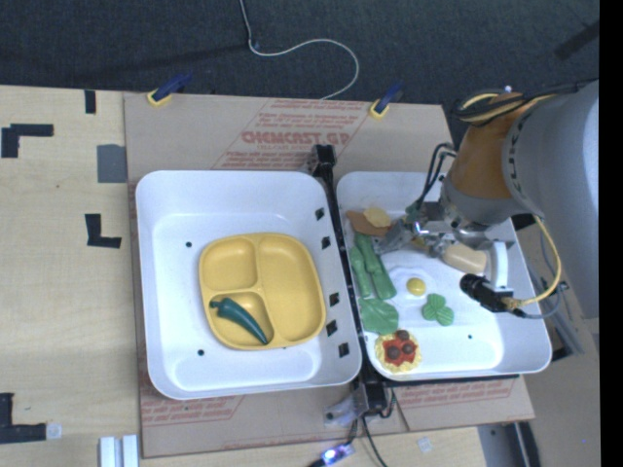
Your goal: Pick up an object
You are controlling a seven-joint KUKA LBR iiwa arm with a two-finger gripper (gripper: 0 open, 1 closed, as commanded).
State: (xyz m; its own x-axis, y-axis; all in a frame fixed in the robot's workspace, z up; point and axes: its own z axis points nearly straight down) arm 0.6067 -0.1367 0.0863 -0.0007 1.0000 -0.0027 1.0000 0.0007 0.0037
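Two shallow white bins sit side by side on a cardboard sheet [292,134] that covers part of the wooden surface [58,290]. The left bin [165,212] holds a yellow divided plate [277,275], and a dark green pepper [240,317] lies in the plate's lower left compartment, its tip pointing toward the lower right.

The right bin [506,348] carries a scatter of small play-food items. A brown, bread-like piece [370,221] rests near the bin's upper left corner. Below it, long green pods [370,272] run down along the left wall, and a flat green leaf [379,313] lies just under them. A small pizza-like disc [397,350] with red and yellow topping sits near the bin's lower left corner. A little yellow round piece [417,286] lies toward the middle of the bin, with a small green clumped piece [438,310] just below and to its right. A pale tan block [465,258] lies further right, partly under the arm's wrist.

The arm [545,163] reaches in from the right, its orange band above the wrist, and the gripper [417,228] hangs low over the upper part of the right bin, between the brown piece and the tan block. Whether it is open or closed cannot be told from this angle, and nothing can be seen held in it.

A thin white cable [302,49] loops across the dark cloth behind the surface.
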